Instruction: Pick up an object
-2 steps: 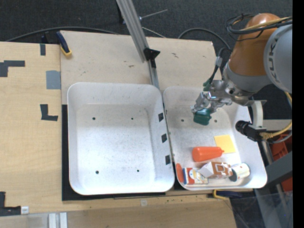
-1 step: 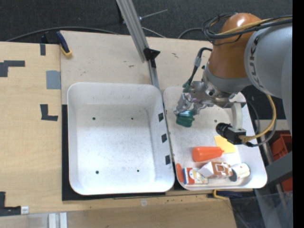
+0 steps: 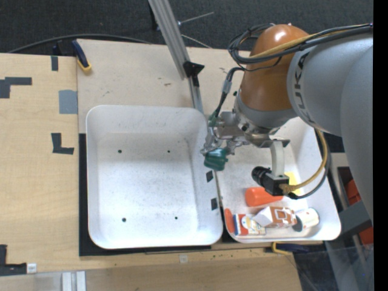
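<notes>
1. My fingers [image 3: 216, 153] hang over the seam between the two bins, and a small teal thing [image 3: 215, 160] sits right at their tips. I judge they are clamped on it, though the wrist shades the contact.
2. The teal thing is above the right bin's [image 3: 330, 223] left rim, just beside the left bin [image 3: 145, 174].
3. It looks small, light and probably stiff plastic. A pinch across its narrow middle should do, but a smooth shell may slip.
4. My own arm covers much of the right bin, so what lies under it is hidden.
5. Near that bin's front edge I see an orange piece [image 3: 262, 196] and a white carton [image 3: 276, 217]; their labels are too small to read.
</notes>
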### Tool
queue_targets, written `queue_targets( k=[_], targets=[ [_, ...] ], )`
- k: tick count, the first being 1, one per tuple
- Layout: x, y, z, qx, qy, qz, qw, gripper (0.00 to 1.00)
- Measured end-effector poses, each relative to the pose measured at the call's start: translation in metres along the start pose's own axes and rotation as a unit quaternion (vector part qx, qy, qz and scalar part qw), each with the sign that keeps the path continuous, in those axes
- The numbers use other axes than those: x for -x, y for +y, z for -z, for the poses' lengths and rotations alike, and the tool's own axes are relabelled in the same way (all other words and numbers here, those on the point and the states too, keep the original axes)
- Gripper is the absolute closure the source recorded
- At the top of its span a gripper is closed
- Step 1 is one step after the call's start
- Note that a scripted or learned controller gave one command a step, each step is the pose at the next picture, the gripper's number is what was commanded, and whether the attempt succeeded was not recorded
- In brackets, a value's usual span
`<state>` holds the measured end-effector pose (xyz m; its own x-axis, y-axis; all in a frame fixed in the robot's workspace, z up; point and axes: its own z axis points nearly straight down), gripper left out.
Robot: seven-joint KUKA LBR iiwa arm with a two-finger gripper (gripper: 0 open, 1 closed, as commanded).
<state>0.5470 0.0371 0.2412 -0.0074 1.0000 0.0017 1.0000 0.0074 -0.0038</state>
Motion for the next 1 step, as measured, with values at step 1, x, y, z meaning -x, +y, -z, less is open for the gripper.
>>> queue_targets(
  k=[1],
  targets=[
    [-0.0541, -0.0071, -0.0151, -0.001, 0.000, 0.000, 1.0000, 1.00]
  ],
)
